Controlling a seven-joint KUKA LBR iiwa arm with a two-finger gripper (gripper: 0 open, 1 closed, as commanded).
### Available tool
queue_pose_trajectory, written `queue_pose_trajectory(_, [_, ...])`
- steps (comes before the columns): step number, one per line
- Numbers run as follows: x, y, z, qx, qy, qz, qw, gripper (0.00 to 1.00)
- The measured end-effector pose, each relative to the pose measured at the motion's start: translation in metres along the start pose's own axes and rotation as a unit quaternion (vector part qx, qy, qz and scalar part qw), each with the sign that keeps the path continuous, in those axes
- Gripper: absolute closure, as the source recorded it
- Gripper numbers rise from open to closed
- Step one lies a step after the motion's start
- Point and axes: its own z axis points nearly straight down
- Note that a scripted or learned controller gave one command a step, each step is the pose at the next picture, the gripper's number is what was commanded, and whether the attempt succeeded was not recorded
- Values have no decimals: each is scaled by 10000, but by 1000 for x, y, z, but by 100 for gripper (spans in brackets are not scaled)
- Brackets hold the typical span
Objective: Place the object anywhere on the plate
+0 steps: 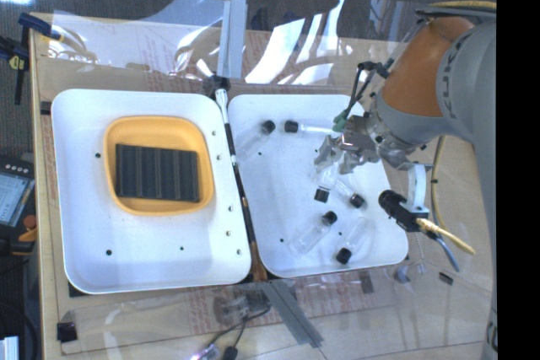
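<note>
The surface (pixel 101 325) carries two white bins side by side, so pick-up and drop-off stay apart. The left bin (pixel 76 249) holds the yellow plate (pixel 126 135), a dark ribbed insert at its centre, sitting well apart from the clutter as a clear target. The right bin (pixel 278 257) is where the clear vials with black caps (pixel 314 233) lie scattered, all on their sides. The grey arm (pixel 439 88) reaches in from the right, its hand (pixel 342 154) low over the upper vials, likely lining up a pick. Whether that hand is apart or closed, I cannot tell. Nothing sits on the plate yet.
</note>
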Motion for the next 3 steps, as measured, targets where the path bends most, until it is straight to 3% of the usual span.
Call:
queue_pose_trajectory(1, [0,0,0,0,-1,1,10000,0])
queue_pose_trajectory(2, [0,0,0,0,-1,1,10000,0])
queue_pose_trajectory(3, [-6,-13,5,12,7,-1448,9895,0])
